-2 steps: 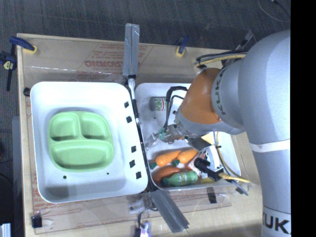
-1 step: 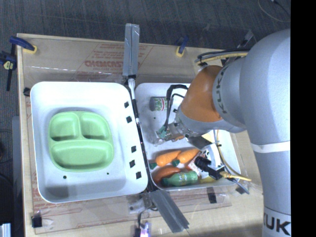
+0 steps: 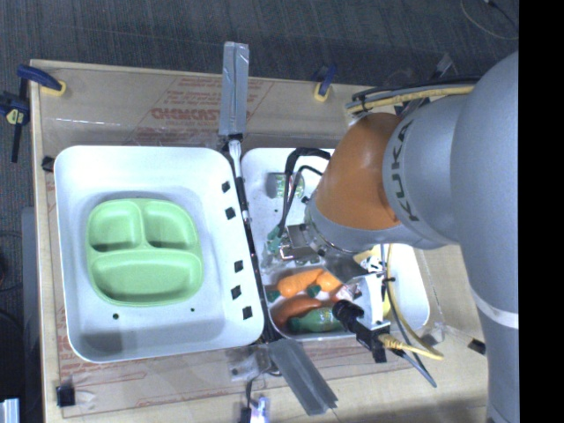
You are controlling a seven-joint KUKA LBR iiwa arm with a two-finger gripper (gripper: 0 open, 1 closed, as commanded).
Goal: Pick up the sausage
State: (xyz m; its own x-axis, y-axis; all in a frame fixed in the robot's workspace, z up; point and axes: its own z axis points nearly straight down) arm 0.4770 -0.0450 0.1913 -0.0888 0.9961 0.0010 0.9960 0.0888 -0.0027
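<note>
I see the sausage (image 3: pixel 293 307) lying at the near end of the right bin (image 3: pixel 263 173), between an orange piece (image 3: pixel 305 282) and a green piece (image 3: pixel 315 322). The claw (image 3: pixel 289 247) sits just beyond the orange piece. I can't tell whether it is open or closed.

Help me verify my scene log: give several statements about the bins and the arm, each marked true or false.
1. A green divided plate lies in the left bin. True.
2. The arm reaches over the left bin. False: it is over the right bin.
3. An orange item and a green item lie close together in the right bin. True.
4. Both bins are blue. False: they are white.
</note>
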